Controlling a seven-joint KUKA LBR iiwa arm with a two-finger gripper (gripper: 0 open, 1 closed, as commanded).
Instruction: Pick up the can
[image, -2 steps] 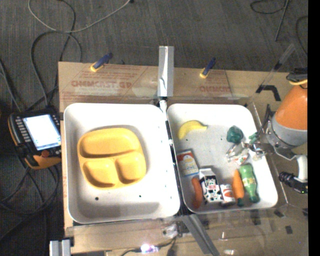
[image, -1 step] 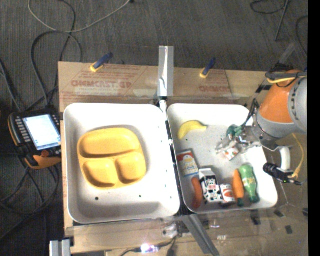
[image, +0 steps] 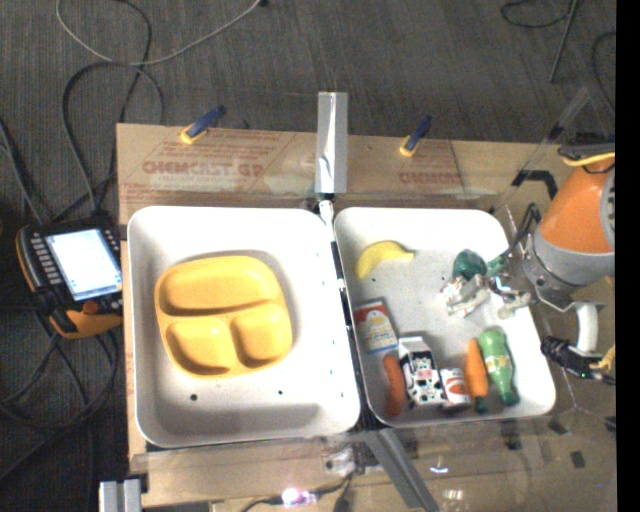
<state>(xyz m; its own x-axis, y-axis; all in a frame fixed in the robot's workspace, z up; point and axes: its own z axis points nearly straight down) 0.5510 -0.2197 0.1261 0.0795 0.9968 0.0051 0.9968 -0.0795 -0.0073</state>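
What looks like the can (image: 375, 327) lies on its side near the left wall of the right bin (image: 430, 240); it has an orange and red label. The gripper (image: 466, 292) hangs low over the right middle of that bin, right of the can and apart from it. The grey arm with its orange band (image: 580, 215) comes in from the right. A dark green object (image: 468, 265) sits just above the gripper, touching or very close to it. Nothing shows in the gripper's hold.
The right bin also holds a banana (image: 383, 257), a white patterned box (image: 418, 370), a sausage (image: 393, 385), a small red and white item (image: 455, 386), a carrot (image: 476, 368) and a green bottle (image: 498, 366). A yellow divided tray (image: 225, 312) lies in the left bin (image: 150, 400).
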